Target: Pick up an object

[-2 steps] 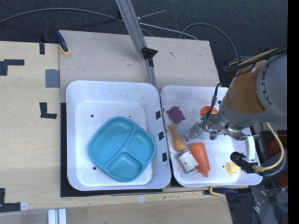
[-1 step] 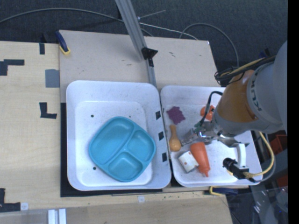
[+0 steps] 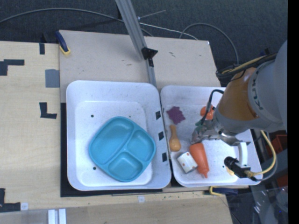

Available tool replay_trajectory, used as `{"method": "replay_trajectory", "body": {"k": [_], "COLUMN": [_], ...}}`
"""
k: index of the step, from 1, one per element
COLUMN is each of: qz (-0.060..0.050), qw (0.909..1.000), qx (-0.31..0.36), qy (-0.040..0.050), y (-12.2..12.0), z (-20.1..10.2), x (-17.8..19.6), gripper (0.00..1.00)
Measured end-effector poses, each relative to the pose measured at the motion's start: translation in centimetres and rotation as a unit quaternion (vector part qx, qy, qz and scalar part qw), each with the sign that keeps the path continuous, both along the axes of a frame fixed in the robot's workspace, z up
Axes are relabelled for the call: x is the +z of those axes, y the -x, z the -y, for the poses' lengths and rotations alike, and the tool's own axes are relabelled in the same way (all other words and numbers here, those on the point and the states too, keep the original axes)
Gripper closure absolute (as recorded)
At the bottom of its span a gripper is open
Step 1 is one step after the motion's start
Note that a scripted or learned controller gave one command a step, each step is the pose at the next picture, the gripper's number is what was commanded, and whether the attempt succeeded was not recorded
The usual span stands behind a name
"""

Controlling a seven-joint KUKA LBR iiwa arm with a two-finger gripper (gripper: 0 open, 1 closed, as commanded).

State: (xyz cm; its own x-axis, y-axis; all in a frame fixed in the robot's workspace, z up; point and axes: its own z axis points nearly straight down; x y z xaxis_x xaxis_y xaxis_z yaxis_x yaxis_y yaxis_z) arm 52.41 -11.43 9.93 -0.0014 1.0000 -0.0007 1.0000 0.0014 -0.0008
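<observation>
In the right bin lie an orange carrot, slanted, with a small white block touching its left side. A tan pear-shaped piece lies near the bin's left wall, below a purple piece.

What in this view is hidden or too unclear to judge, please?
- Gripper: fingers hidden under the wrist, camera view.
- Small orange thing: mostly behind the arm and cable.
- Right bin: right side covered by the arm.
- White block: markings too small.

A robotics lab: plywood bench with tape marks, two white bins, loose cables.
</observation>
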Motion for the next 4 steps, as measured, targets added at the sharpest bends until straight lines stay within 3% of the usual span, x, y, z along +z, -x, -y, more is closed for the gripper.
{"method": "replay_trajectory", "body": {"k": [2, 3, 4], "qz": [0.003, 0.001, -0.001], "qw": [1.0000, 1.0000, 1.0000], "qx": [0.000, 0.000, 0.003], "qy": [0.0000, -0.0003, -0.0014], "y": [0.2, 0.1, 0.6], "z": [-0.6, -0.6, -5.9], "x": [10.5, 12.1, 12.2], "gripper": [1.00, 1.00, 1.00]}}
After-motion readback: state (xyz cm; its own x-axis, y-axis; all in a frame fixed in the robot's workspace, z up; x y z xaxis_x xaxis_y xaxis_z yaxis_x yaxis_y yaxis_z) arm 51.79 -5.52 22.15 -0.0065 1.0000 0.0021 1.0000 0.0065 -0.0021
